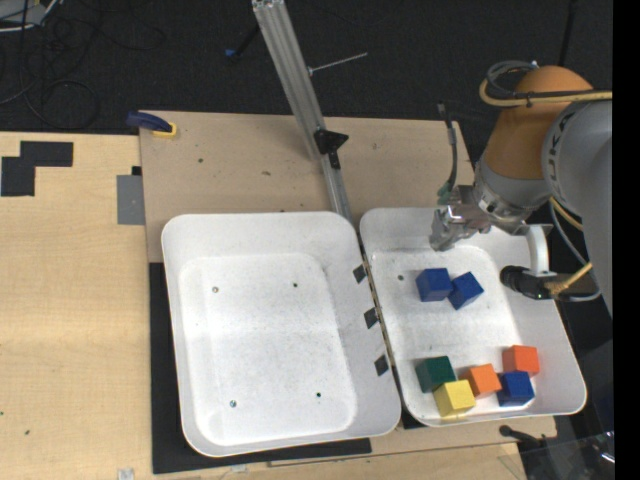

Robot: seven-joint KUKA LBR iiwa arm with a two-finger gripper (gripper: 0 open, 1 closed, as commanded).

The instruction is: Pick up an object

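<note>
So the gripper (pixel 447 230) hangs over the far end of the right bin (pixel 400 230), can't tell its state, with two blue cubes (pixel 449 286) touching just near of it, more colored blocks (pixel 480 378) in the near corner, left bin (pixel 190 238) alongside.

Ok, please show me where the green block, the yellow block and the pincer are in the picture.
green block (pixel 434 372): camera view, on its top face.
yellow block (pixel 455 396): camera view, on its top face.
pincer (pixel 446 230): camera view, at its lower tip, above the right bin's far end.
</note>
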